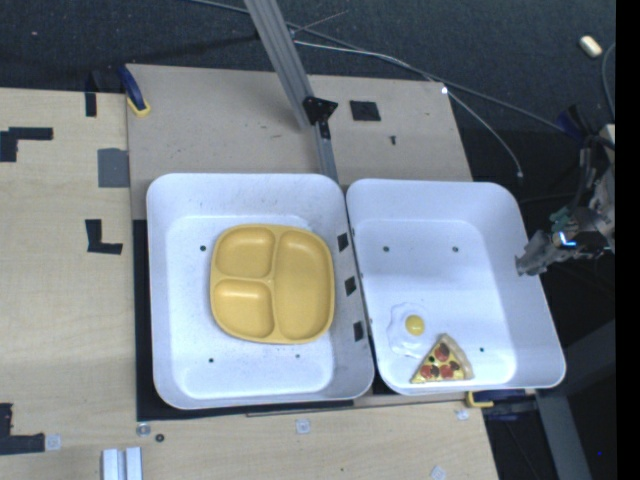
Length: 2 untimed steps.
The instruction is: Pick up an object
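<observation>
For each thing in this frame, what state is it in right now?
Yellow tray: flat in the left bin, right side up, compartments bare.
Fried egg: flat in the right bin, near its front.
Pizza slice: flat beside the egg, toppings up.
Claw: at the right bin's right rim, holding nothing visible.

A: What stayed unclear around the right bin [500,208]?

B: Just past its right wall, the tool [545,253] was a dark blur; whether its fingers gaped, I couldn't tell. The arm behind it was cut off by the picture's edge.

A: And the tabletop [60,268]?

B: Left of that bin, it ran out of frame at the left and bottom edges.
</observation>
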Tool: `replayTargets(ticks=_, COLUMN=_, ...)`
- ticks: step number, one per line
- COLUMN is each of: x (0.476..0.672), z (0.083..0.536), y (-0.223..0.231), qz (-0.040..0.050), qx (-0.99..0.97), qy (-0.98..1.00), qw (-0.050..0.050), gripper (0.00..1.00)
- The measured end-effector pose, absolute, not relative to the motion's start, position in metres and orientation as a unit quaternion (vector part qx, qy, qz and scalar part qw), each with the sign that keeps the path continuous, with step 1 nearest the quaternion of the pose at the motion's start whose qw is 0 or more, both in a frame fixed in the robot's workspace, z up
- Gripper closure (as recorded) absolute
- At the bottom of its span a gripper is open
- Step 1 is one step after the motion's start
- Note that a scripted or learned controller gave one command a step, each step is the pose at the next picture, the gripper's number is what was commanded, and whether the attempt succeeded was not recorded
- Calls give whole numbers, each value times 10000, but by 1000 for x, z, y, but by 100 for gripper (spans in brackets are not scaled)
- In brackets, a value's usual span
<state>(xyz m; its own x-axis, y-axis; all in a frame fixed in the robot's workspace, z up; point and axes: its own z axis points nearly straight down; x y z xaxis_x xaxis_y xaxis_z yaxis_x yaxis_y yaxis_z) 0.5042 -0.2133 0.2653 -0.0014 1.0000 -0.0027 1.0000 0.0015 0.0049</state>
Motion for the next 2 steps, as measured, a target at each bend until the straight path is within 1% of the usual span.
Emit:
replayTargets(ticks=1, x=507, z=250, y=-157, qz=-4, qx=7051, qy=7091, qw=-11, gripper=100)
replayTargets(ticks=2, x=513, z=252, y=-108, qz=1, qx=7047, qy=7095, qw=-10, gripper=100)
